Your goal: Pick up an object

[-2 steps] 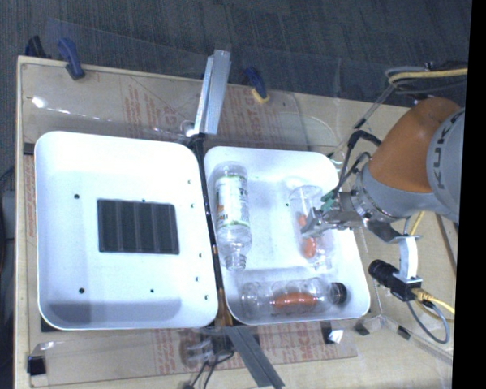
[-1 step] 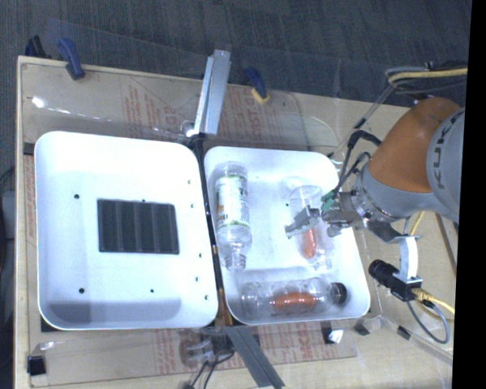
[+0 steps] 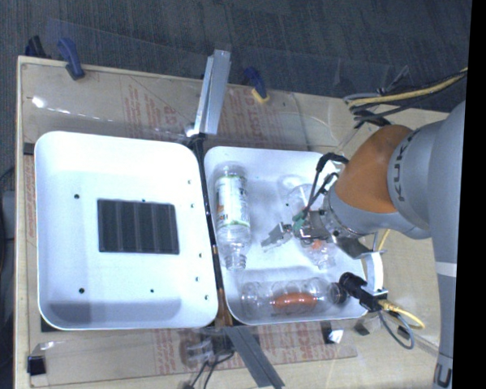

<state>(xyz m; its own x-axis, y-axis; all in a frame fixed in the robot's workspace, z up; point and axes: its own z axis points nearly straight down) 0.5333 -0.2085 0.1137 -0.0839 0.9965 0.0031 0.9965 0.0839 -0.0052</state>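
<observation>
A clear plastic bottle with a green label (image 3: 230, 216) lies lengthwise along the left wall of the right bin (image 3: 261, 162). A second clear bottle with an orange label (image 3: 290, 299) lies along that bin's near wall, its dark cap pointing right. My gripper (image 3: 280, 235) is low in the middle of the right bin, pointing left, between the two bottles. It sits roughly a hand's width right of the green-label bottle. A crumpled clear plastic item (image 3: 318, 252) lies just under the wrist, and another clear piece (image 3: 292, 188) lies toward the far wall. I see nothing between the jaws.
The left bin (image 3: 55, 220) holds a dark ribbed rectangle (image 3: 138, 226) in its floor. A metal bar (image 3: 212, 90) stands at the divide between the bins. Blue clamps (image 3: 71, 57) sit on the bench's far edge, and cables (image 3: 394, 96) run at the far right.
</observation>
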